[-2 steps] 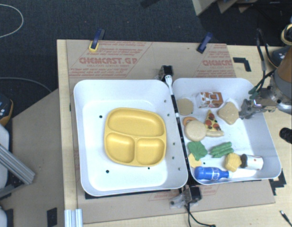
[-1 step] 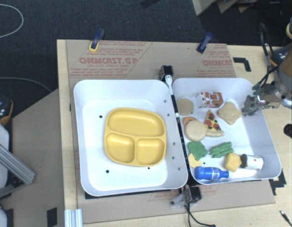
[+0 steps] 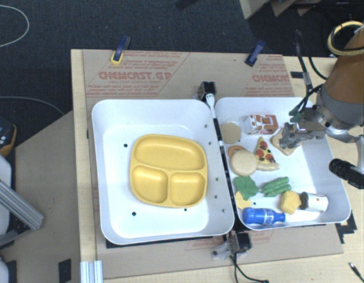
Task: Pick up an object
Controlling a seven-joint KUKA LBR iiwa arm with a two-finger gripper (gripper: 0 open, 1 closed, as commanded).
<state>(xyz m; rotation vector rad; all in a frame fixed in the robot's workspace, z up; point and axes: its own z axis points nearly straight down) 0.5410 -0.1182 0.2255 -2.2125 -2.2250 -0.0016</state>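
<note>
My gripper (image 3: 292,135) hangs low over the upper right part of the right bin (image 3: 323,164), directly above a tan toy piece (image 3: 286,147) that it partly hides. To its left lie a red-and-white carton (image 3: 261,123), a pizza slice (image 3: 265,153), a round tan cookie (image 3: 231,132) and a pale bun (image 3: 243,163). Nearer the front sit a green leaf (image 3: 245,186), a green pod (image 3: 276,186), a yellow lump (image 3: 290,202), a white tube (image 3: 315,202) and a blue bottle (image 3: 263,217).
The left bin (image 3: 111,134) holds a yellow divided plate (image 3: 168,170). A black clamp (image 3: 208,91) sits where the bins meet at the back. The arm's orange band (image 3: 350,75) rises at the right edge.
</note>
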